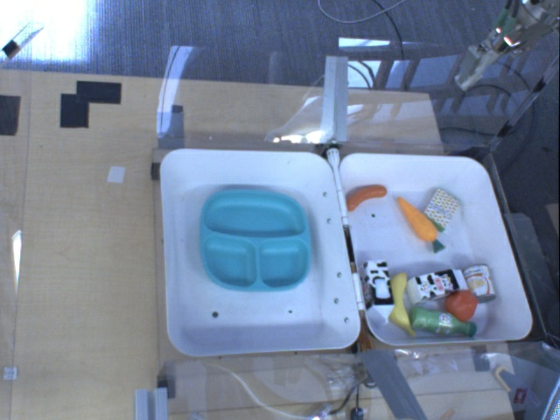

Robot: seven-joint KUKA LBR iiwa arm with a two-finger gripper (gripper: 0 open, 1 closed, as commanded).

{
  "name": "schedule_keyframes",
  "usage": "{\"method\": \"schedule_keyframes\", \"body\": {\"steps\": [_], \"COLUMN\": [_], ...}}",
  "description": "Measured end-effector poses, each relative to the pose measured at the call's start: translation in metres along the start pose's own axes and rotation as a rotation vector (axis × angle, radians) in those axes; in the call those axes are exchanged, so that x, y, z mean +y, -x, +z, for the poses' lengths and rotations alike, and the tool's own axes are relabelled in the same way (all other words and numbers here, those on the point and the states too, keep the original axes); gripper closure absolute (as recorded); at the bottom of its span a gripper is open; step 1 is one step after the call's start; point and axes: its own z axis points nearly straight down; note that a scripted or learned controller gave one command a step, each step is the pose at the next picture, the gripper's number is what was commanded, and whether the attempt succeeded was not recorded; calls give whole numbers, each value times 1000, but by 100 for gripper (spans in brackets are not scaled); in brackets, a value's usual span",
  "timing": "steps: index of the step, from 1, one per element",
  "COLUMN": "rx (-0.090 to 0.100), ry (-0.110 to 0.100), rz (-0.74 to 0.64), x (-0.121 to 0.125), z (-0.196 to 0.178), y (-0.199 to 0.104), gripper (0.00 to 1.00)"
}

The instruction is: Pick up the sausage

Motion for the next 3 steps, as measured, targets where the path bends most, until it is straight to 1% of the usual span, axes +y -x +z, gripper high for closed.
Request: {"method": "schedule_keyframes", "body": {"steps": [3], "rx": [-12], "ry": [13], "rz": [-16], "x": [8], "z": [-33], "y": [-1], "gripper": [100]}}
